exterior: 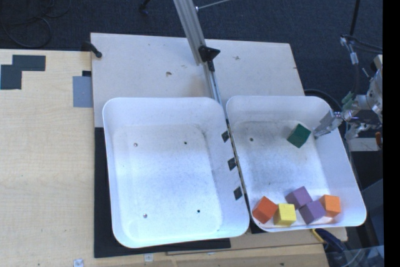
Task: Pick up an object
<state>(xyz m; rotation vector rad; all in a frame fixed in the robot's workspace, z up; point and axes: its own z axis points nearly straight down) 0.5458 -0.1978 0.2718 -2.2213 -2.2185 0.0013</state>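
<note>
In the right bin (325, 162) a green block (299, 135) lies near the upper right wall. My gripper (324, 125) reaches in over the right rim, its tip just right of the green block and very close to it. Nothing shows in its grasp. Along the right bin's front edge sits a cluster: a red-orange block (265, 209), a yellow block (286, 214), two purple blocks (299, 196) (311, 212) and an orange block (331, 204).
The left bin (112, 134) stands beside the right one, with black clips (231, 163) along the shared wall. A slanted aluminium bar (187, 15) rises behind the bins. The arm's wrist hardware (365, 112) hangs past the right rim.
</note>
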